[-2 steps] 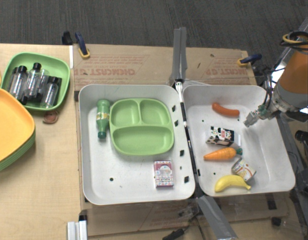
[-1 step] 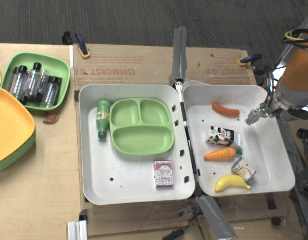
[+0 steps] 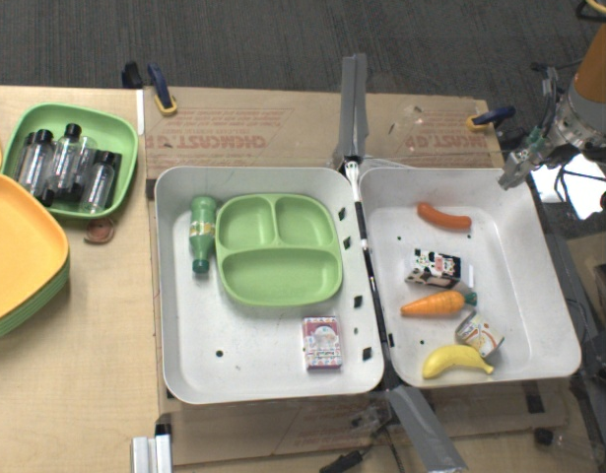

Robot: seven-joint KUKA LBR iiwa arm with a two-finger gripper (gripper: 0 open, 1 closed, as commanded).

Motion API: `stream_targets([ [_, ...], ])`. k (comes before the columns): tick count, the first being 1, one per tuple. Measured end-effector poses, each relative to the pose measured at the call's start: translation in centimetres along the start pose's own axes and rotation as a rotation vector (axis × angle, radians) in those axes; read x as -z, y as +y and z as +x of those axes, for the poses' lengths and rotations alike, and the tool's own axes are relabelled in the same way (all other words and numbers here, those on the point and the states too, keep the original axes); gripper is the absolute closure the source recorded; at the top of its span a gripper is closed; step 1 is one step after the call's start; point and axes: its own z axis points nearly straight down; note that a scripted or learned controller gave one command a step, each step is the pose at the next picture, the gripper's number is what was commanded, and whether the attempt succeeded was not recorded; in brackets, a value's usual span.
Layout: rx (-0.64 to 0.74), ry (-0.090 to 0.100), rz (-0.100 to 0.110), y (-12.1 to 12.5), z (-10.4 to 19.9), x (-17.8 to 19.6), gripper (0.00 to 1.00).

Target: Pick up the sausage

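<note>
Approach stage: end effector (image 3: pixel 516 170), grip state unclear, hovers at the right bin's (image 3: pixel 549 264) corner; next, reach toward the sausage (image 3: pixel 443 217).

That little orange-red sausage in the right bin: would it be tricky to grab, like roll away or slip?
Probably a bit. The sausage looks rounded and slightly curved, so a nudge could roll or spin it on the smooth white bin floor. Its surface looks glossy, perhaps slippery. It lies apart from the other items, which should help.

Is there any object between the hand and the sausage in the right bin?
Nothing visible does. The hand hovers at the right bin's upper right corner; the sausage lies apart, with bare bin floor between them.
</note>
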Motion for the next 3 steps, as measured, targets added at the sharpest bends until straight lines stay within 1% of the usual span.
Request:
stream_targets([
  [1, 0.000, 0.000, 0.000, 0.0, 0.0, 0.0, 0.00],
  [2, 0.082, 0.000, 0.000, 1.6, 5.3, 5.2, 0.00],
  [3, 0.079, 0.000, -0.001, -0.3, 8.1, -10.3, 0.00],
])
